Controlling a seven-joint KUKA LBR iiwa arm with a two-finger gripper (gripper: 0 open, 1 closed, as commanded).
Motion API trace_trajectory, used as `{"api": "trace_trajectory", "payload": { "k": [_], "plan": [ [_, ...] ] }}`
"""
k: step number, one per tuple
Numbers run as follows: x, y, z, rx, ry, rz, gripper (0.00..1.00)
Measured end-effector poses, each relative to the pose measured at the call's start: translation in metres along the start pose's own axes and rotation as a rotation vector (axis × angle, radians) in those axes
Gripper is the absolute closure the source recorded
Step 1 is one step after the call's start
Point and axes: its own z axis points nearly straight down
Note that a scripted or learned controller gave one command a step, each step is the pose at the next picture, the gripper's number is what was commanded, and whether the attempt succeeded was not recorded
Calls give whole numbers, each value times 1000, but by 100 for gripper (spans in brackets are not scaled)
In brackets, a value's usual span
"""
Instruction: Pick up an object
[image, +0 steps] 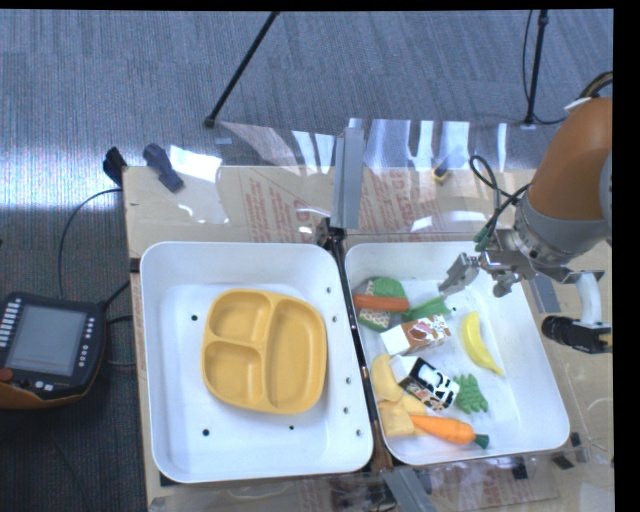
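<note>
Starting at the left, a pendant (45, 345) lies on the floor beside the bench; next comes the left bin (160, 300), which bears a yellow tray (265, 350) with three compartments, all bare; the tray sits flat near the bin's middle.

The right bin (545, 400) holds the clutter; toward its upper left a carrot (380, 302) lies across a green leafy piece (385, 290); just right of that sits a small box (428, 330) with a white block (394, 340) touching its left end; below them a black-and-white toy (432, 383) lies beside a green sprig (470, 395); pale yellow pieces (388, 395) lie along the bin's left wall; a second carrot (445, 430) lies near the bottom edge; a banana (478, 345) lies apart from the rest, toward the right.

The gripper (480, 275) hangs over the upper part of the right bin, above and slightly left of the banana; its fingers look spread, with clear bin floor between them and nothing held, though the slant makes the gap hard to judge.

As for progress, I judge the task barely begun; no object is lifted and all lie in the bin; what is left is to choose a target, descend, close and raise it; the banana, lying clear of its neighbours, seems the easiest choice.
</note>
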Motion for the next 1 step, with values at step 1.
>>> {"api": "trace_trajectory", "payload": {
  "k": [1],
  "plan": [
    [-71, -24, 120, 9, 6, -53, 0]
  ]
}}
